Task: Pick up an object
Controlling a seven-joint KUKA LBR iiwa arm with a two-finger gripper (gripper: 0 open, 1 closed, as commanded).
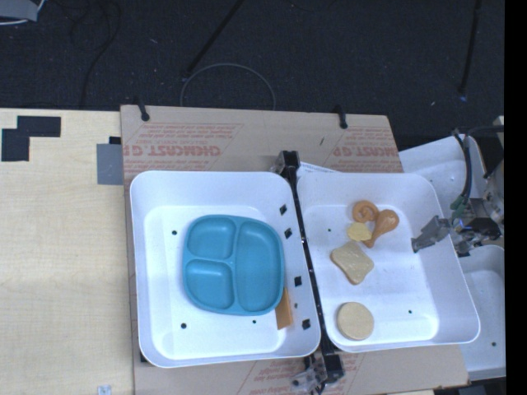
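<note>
The right bin (445,319) holds several small food toys. A brown pretzel-like piece (365,212) and a brown drumstick shape (384,223) lie near its back. A small yellow piece (358,232) touches them. A tan bread slice (352,262) sits mid-bin, and a round beige cookie (356,321) lies near the front. My gripper (430,234) hangs at the right bin's right side, apart from all of these, with nothing seen in it.
In the left bin (156,212) lies a blue divided plate (233,264), with a thin orange-brown piece (283,311) at its lower right edge. A black divider (300,253) joins the bins. Cables and white hardware (482,220) crowd the right edge.
</note>
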